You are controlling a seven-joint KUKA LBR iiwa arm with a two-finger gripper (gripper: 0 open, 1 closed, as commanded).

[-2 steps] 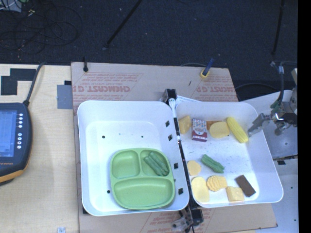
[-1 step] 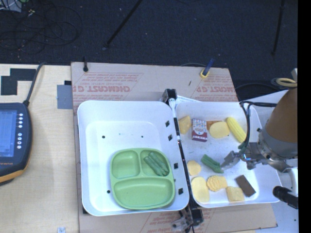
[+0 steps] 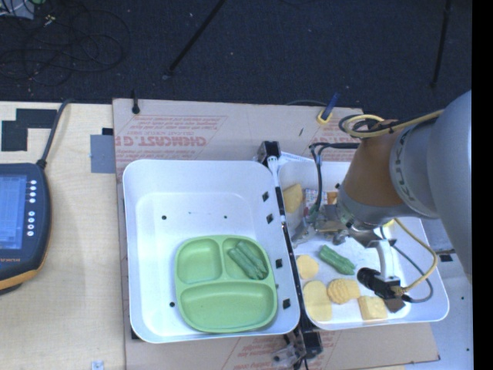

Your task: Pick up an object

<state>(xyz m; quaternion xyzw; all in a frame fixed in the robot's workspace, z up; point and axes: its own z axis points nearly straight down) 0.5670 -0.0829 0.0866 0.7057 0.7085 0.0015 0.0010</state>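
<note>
The arm crowded the right bin, where a green pod lay among yellow pieces just below the pincer; its grip could not be told. The left bin offered open floor above the green tray. The cardboard's inverted red print was unclear.

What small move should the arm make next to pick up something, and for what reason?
Probably lower the gripper a little toward the green pickle-like piece in the right bin. The gripper sits just above and left of that piece, which lies apart from the yellow food pieces, so it seems the nearest free target.
</note>
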